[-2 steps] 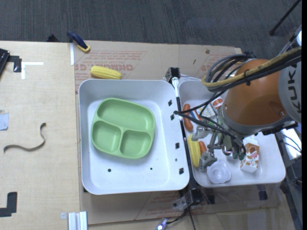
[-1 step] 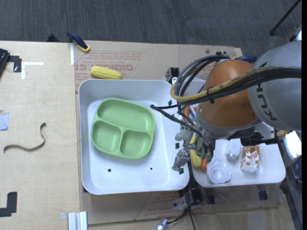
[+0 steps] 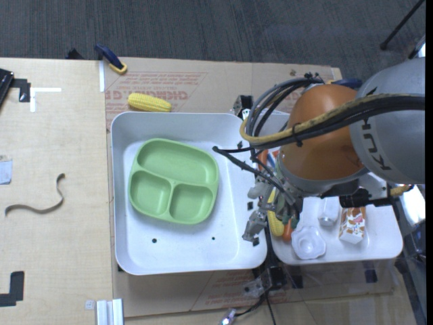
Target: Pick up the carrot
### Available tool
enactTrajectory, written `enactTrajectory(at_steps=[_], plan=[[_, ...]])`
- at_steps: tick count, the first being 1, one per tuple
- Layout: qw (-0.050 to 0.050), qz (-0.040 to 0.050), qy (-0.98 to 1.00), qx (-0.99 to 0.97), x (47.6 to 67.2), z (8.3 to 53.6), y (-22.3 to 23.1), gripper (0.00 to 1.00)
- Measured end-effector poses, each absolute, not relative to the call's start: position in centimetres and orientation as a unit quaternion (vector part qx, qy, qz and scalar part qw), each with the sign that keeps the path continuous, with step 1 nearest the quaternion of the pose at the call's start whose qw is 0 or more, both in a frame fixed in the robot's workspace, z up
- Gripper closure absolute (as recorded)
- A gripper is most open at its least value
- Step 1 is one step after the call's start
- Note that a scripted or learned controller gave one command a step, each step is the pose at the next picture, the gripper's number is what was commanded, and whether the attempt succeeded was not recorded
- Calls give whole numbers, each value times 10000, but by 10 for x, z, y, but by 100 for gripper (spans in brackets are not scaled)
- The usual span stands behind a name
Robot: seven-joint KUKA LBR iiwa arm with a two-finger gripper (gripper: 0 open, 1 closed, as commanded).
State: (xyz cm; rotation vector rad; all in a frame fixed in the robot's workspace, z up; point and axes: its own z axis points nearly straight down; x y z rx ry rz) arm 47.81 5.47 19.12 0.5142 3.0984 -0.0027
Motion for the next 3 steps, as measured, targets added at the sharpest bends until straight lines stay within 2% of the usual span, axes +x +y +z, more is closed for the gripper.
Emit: enactTrajectory(at_steps=[1,2,3], plan=[[5,-3,9876,1572,478,91,98,0],[6,-5,9873,1588,478,100,97,100],[5,-16,8948,4465,484,176,122,100]])
